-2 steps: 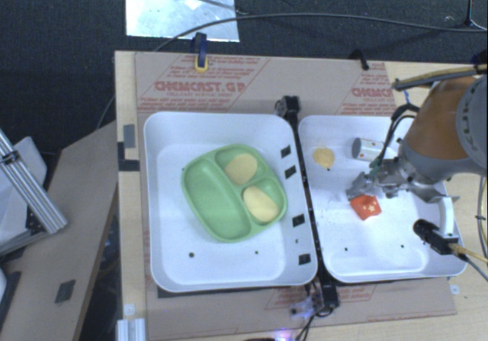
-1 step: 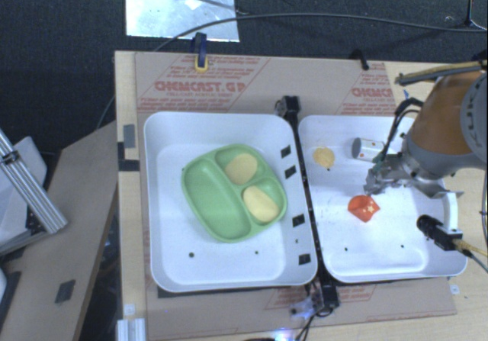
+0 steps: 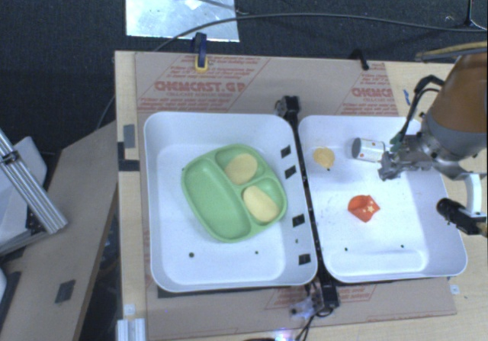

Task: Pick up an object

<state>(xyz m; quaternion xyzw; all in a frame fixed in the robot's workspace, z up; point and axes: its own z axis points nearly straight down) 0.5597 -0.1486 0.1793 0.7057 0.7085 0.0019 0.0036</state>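
In the right bin (image 3: pixel 396 255) lie a small yellow round piece (image 3: pixel 325 157), a red lumpy object (image 3: pixel 364 207) and a silver-white cylinder (image 3: pixel 367 149). My gripper (image 3: pixel 390 166) hangs at the right side of that bin, just right of the cylinder and up-right of the red object. Nothing shows between its fingers. The green divided plate (image 3: pixel 210 206) in the left bin carries two yellow pieces (image 3: pixel 242 168) (image 3: pixel 261 204).
The left bin (image 3: pixel 171 255) and right bin meet at a black clamp strip (image 3: pixel 303 202). The arm's grey body with its orange band (image 3: pixel 461 103) overhangs the right bin's far right corner. Cardboard (image 3: pixel 229 76) lies under both bins.
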